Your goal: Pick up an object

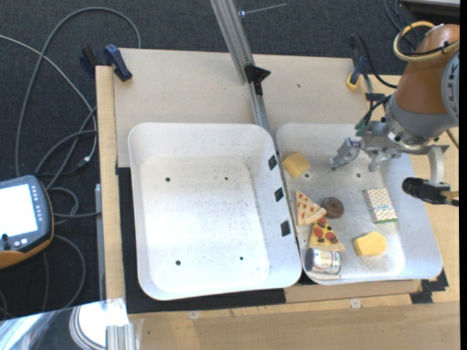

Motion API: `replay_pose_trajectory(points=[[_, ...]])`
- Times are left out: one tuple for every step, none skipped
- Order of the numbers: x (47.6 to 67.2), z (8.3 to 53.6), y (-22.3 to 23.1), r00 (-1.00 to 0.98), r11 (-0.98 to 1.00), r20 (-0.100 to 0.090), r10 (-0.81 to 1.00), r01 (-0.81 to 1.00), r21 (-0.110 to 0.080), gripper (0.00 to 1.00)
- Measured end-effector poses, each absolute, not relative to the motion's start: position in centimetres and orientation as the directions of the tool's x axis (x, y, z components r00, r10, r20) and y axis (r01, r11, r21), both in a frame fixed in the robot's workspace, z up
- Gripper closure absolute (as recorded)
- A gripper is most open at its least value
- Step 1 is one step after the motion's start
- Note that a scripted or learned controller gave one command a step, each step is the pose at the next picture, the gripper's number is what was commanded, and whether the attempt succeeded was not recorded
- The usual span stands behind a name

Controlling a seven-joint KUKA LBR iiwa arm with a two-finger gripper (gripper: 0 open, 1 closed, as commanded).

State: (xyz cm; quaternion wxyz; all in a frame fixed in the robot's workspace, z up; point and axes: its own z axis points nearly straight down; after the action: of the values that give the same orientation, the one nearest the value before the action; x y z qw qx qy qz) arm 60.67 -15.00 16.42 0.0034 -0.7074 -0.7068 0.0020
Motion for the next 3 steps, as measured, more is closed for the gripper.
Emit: replay_pose_trajectory(points=[[59.9, 10.7, -14.2, 0.0, 0.0, 0.003, 1.0, 1.0, -0.009, 0.0], [59.9, 9.2, -14.1, 0.0, 0.0, 0.002, 1.0, 1.0, -0.005, 0.0], [60.0, 10.4, -14.1, 0.0, 0.0, 0.002, 1.0, 1.0, 0.0, 1.0]])
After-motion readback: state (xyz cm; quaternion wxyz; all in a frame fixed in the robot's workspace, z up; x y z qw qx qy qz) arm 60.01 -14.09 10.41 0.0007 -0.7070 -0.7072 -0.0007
